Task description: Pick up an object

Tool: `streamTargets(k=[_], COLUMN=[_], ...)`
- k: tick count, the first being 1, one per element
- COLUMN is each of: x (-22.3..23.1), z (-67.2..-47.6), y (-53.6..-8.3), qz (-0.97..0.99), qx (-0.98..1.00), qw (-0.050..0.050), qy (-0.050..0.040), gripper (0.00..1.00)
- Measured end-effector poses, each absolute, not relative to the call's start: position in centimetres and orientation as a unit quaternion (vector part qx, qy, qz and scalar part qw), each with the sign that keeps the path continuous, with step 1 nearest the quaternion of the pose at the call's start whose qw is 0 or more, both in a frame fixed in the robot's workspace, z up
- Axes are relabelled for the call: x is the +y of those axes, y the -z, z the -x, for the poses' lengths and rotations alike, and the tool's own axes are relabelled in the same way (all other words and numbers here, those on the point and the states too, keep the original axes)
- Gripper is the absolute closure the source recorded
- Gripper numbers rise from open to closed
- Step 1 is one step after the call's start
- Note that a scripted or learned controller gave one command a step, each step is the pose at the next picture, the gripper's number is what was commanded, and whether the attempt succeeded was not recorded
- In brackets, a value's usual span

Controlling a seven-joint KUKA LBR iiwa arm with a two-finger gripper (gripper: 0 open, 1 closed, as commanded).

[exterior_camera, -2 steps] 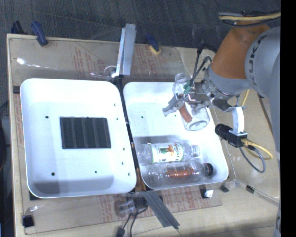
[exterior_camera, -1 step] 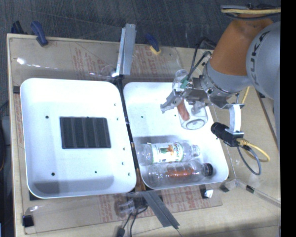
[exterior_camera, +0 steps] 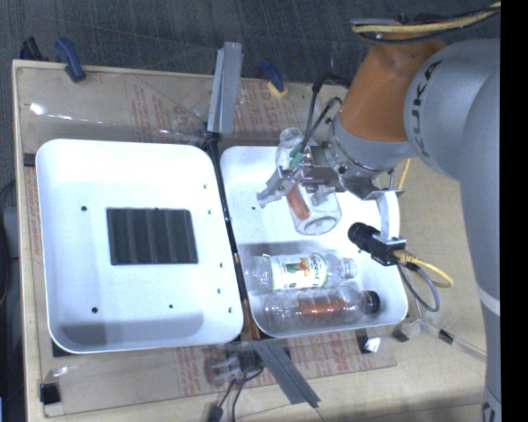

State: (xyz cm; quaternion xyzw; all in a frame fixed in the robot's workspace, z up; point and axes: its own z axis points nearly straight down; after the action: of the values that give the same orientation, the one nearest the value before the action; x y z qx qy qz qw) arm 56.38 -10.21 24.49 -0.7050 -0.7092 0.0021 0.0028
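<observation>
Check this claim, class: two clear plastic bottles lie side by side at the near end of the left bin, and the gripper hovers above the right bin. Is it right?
Not quite. The camera view shows the two bottles lying in the right bin, not the left bin. The gripper does hover above the right bin.

2 bottles (exterior_camera: 301, 271) in right bin (exterior_camera: 246, 170), left bin (exterior_camera: 70, 174) alongside

Two bottles (exterior_camera: 304, 272) crowding right bin (exterior_camera: 246, 170)
</observation>
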Motion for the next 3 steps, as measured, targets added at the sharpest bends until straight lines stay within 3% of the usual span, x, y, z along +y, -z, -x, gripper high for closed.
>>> streamTargets(k=[1,2,3], x=[-17.0,-15.9,-20.9], z=[-58.7,-61.8,-63.7], y=[-15.5,-18.0,-9.9], qz=[0.748,0.652,0.707], qx=[-0.664,-0.758,-0.707], qw=[0.004,0.002,0.002], qy=[-0.0032,-0.0015,-0.0014], gripper=[0.0,0.0,0.0])
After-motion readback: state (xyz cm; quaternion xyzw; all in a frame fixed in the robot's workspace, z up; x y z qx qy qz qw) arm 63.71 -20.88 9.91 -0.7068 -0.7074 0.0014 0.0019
